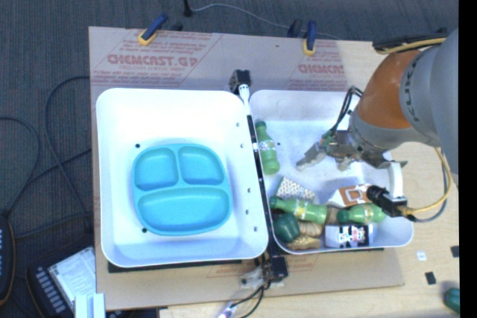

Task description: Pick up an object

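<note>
My gripper (pixel 325 159) hangs over the middle of the right bin (pixel 298 112), open, with one finger (pixel 307 159) reaching left and the other toward the front. Nothing shows between them. Left of it a small green bottle (pixel 264 148) lies against the bin's left wall. Along the front wall is a pile: a green bottle with a yellow label (pixel 302 209), a green pepper-like piece (pixel 285 225), an orange and white box (pixel 350 196), another green bottle (pixel 365 214) and a black and white can (pixel 346 236).
The left bin (pixel 119 115) holds a blue divided plate (pixel 181 187). A patterned packet (pixel 294 188) lies just in front of the gripper. The grey arm with its orange band (pixel 387 97) covers the right bin's right side. Clamps (pixel 308 37) hold the board's far edge.
</note>
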Motion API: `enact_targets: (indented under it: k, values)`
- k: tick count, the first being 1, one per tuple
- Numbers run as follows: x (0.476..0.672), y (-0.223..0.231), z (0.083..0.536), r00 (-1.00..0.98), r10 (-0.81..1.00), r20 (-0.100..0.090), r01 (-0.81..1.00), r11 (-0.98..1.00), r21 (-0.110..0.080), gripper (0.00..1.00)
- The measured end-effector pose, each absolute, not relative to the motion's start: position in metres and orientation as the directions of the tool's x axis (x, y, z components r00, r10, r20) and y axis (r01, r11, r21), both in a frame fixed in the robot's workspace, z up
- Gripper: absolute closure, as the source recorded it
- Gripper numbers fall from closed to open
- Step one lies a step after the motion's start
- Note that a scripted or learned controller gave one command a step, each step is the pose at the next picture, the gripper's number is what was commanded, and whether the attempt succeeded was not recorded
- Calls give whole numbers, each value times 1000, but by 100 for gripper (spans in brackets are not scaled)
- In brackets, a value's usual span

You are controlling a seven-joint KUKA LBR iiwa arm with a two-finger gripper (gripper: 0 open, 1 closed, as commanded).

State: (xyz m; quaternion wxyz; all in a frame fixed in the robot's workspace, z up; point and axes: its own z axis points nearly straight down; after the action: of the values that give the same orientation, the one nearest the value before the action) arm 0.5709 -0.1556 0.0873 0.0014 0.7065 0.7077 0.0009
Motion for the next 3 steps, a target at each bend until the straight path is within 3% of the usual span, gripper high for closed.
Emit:
enact_targets:
  k: [1,2,3]
  values:
    - [483,-189,126,2,1000,-2,1000,-2,-1,0]
    - [489,-154,94,6,1000,-17,1000,-6,21,0]
    - [492,-153,103,5,1000,-22,999,-4,32,100]
